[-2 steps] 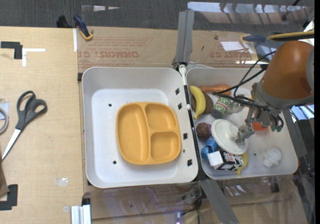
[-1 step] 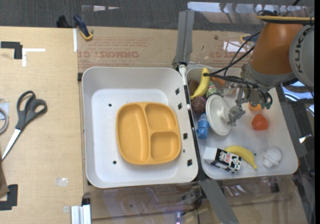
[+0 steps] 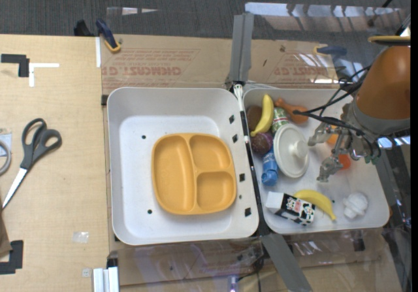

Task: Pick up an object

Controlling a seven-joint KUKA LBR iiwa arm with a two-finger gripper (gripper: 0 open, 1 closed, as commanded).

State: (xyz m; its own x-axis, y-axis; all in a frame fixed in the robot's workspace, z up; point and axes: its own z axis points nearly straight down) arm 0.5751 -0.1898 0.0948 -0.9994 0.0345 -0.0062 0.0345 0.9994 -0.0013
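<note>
We see two shallow white plastic bins side by side on the bench. The left bin (image 3: pixel 124 173) holds a yellow three-compartment plastic tray (image 3: pixel 194 173) lying flat near its middle. The right bin (image 3: pixel 375 212) is crowded. At its twelve o'clock lies a yellow banana (image 3: pixel 264 114), with a green-and-white can (image 3: pixel 281 117) just beside it at three o'clock and a dark brown rounded object (image 3: pixel 260 143) just below. A blue plastic bottle (image 3: pixel 269 169) lies along the bin's nine o'clock wall. A round white lid with a knob (image 3: pixel 291 150) sits near the centre. At six o'clock a small black-and-white carton (image 3: pixel 294 208) touches a second, smaller yellow banana (image 3: pixel 317 201), and a white crumpled ball (image 3: pixel 356 204) rests toward five o'clock.

The grey arm with its orange band (image 3: pixel 388 85) enters from three o'clock, and its metal two-finger gripper (image 3: pixel 330 153) hangs over the right bin's centre-right, just beside the white lid. An orange object (image 3: pixel 341 147) shows close by the gripper, partly hidden; we cannot tell its kind, nor whether it is held.

Outside the bins, grey-handled scissors (image 3: pixel 32 147) lie on the wooden bench at nine o'clock.
</note>
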